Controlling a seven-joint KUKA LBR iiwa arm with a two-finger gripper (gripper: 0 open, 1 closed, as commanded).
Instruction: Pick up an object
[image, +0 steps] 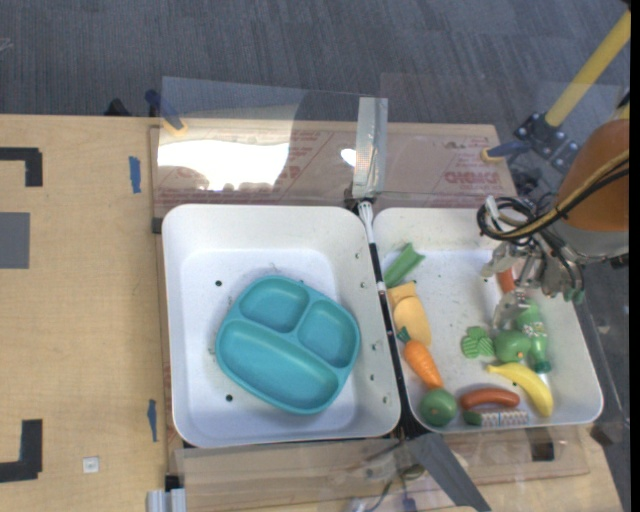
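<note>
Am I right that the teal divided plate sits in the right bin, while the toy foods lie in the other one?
Not quite: the camera view shows the teal divided plate in the left bin, while the toy foods, such as the carrot and banana, lie in the right bin.

Teal plate (288, 343) in left bin (190, 240) — toy food (420, 355) fills right bin (450, 265).

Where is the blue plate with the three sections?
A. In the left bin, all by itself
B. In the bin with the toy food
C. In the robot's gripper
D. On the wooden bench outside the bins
A. The blue plate lies flat in the left bin, while the toy carrot and banana are in the right bin.
</note>
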